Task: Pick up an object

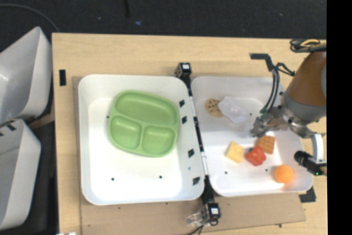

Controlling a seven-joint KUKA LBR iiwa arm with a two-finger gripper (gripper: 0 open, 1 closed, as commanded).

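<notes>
You're at the reach-in: gripper [263,130], lower right, hovers by the waffle piece [267,143]; can't tell its fingers. Next, drop squarely onto it.

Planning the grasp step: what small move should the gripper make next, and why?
Probably a short straight descent: the gripper hovers just over the waffle piece in the right bin, with the red piece close beside it, so sideways drift risks a bump.

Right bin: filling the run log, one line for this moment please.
gripper low in right bin | above waffle piece | grasp unconfirmed
</notes>
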